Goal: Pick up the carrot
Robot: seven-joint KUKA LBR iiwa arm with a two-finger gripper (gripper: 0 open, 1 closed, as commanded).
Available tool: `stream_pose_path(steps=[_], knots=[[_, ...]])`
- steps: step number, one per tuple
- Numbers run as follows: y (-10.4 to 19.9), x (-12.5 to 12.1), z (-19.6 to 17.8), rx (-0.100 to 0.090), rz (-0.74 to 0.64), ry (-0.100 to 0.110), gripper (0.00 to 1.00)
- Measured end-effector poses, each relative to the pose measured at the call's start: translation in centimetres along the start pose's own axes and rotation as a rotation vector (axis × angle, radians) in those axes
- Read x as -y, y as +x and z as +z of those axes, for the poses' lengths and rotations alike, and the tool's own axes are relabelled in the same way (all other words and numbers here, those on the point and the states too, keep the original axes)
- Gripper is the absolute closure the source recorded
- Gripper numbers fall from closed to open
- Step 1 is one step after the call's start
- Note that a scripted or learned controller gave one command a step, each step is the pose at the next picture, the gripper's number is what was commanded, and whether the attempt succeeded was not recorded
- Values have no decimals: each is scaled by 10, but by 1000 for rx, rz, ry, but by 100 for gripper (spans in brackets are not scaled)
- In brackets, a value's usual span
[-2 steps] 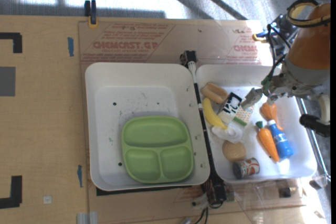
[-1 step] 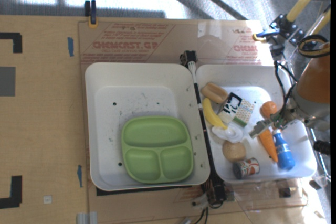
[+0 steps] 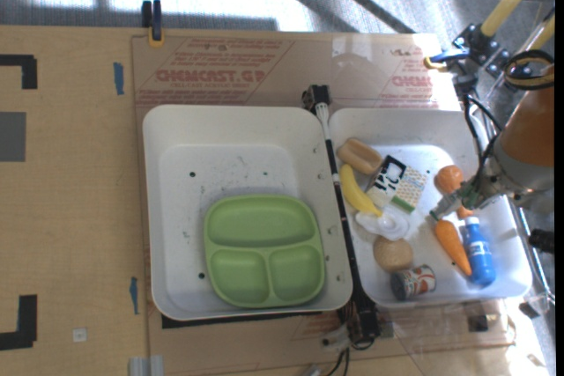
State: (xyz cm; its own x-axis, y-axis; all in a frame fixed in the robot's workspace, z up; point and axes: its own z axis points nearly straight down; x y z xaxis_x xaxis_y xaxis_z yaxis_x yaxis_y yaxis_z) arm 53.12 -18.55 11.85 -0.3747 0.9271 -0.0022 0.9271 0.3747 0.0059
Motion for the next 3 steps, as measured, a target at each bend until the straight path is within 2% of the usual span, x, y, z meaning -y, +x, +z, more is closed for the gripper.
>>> stream_pose_path(steps=[1,2,3], knots=[[117,-11,-70,-6,17,-2,100],[44,16,-236,13,-174,-7,100],[110,12,-87,-13,-303,13,100]])
